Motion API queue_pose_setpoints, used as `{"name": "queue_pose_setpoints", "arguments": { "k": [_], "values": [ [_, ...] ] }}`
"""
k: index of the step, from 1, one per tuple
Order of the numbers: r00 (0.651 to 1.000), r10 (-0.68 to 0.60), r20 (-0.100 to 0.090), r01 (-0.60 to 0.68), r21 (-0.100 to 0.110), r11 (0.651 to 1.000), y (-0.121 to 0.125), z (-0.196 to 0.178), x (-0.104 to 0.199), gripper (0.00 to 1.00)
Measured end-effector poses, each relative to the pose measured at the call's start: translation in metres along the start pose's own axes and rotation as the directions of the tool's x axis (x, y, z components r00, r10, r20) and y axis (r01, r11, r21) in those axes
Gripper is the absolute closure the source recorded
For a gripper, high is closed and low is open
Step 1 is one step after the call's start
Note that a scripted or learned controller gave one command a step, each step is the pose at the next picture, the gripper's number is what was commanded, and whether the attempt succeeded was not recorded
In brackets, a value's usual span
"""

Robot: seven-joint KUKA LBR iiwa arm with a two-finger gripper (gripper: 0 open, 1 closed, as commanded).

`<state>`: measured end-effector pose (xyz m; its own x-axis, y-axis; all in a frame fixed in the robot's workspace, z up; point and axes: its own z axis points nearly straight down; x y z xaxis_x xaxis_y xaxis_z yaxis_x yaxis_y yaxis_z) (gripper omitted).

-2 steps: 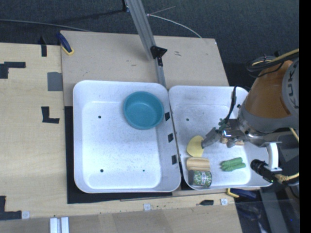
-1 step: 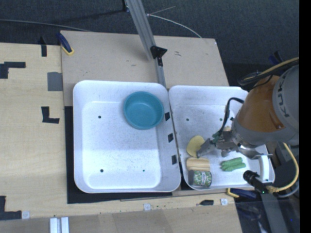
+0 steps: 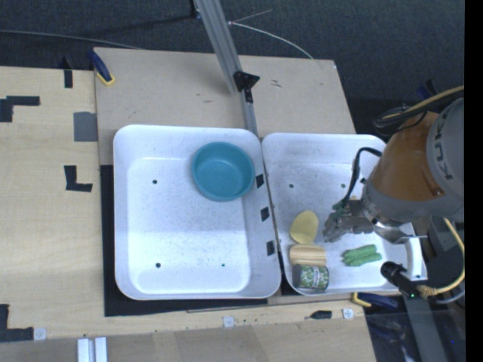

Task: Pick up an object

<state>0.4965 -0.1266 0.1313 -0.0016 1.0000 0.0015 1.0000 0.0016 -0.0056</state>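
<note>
In the right bin (image 3: 317,164) lie a pale yellow rounded piece (image 3: 304,226), a tan block (image 3: 308,254), a green-labelled can (image 3: 312,277) and a green pod-shaped toy (image 3: 361,256). My gripper (image 3: 336,226) hangs low over the bin floor, just right of the yellow piece and up-left of the green toy. Nothing shows between its fingers. The grey arm with its orange band (image 3: 407,168) comes in from the right above it.
The left bin (image 3: 143,262) holds a blue bowl (image 3: 222,170) near its back right corner. A grey metal pole (image 3: 220,32) slants down to the seam between the bins. Bits of dark tape mark the wooden bench at the left.
</note>
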Motion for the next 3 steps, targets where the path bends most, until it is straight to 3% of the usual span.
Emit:
{"name": "queue_pose_setpoints", "arguments": {
  "k": [3],
  "values": [
    [1.000, 0.000, 0.003, 0.000, -0.009, 1.000, -0.003, -0.150, 0.004, 1.00]
  ]
}}
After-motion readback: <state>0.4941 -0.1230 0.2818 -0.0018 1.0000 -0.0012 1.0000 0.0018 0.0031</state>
